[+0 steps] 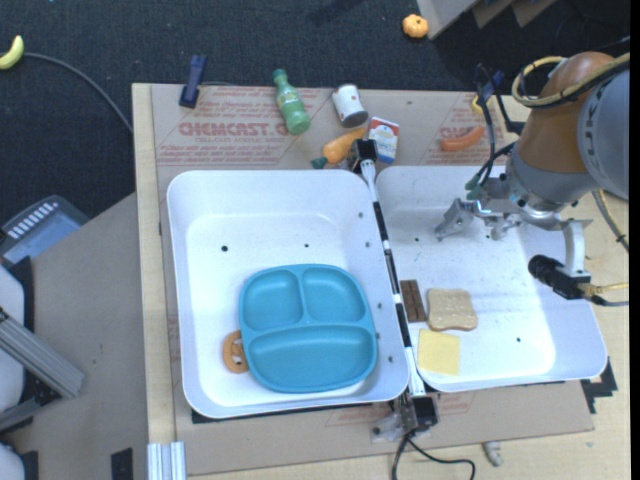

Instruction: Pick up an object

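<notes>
My pincer (478,214) hangs over the far part of the right bin (560,368), its 2 fingers spread wide and nothing between them. Below it that bin's floor is bare. Nearer the front, by the divider, lie my likeliest targets: a slice of toast (451,310), a yellow cheese square (438,352) touching its front edge, and a thin brown strip (409,300) just beside the toast. I judge all 3 light toy food, flat and probably stiff; lying so low, they offer only thin edges, so I would close across the toast's short sides. The left bin (200,228) holds a blue divided plate (308,326), which hides part of a small brown pretzel (234,352). My wrist blocks whatever sits directly under it.
</notes>
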Robot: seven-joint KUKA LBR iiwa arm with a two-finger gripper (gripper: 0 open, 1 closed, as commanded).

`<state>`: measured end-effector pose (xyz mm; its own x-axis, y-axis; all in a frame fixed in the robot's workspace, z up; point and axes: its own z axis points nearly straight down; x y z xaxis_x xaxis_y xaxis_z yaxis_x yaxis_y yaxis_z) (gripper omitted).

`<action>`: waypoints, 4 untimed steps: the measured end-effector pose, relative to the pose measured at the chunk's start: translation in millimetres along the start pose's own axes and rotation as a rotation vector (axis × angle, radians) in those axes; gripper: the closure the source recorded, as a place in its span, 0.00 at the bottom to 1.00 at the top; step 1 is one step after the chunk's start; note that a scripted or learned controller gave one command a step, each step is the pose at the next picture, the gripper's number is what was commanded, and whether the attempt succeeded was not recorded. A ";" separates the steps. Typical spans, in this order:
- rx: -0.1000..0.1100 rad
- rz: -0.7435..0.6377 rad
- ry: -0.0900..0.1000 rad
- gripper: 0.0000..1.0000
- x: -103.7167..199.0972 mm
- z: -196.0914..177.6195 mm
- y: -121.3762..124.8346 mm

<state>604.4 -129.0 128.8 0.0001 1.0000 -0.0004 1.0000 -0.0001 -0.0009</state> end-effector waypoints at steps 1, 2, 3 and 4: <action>0.001 0.001 0.000 0.00 -12.6 45.0 -59.2; 0.001 0.001 0.001 0.00 12.9 44.9 -125.9; -0.003 -0.001 0.000 0.00 11.9 43.8 2.2; -0.003 -0.002 -0.001 0.00 28.1 43.8 45.5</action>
<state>649.8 -100.9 85.0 -0.0016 1.0000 -0.0011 1.0000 0.0016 0.0022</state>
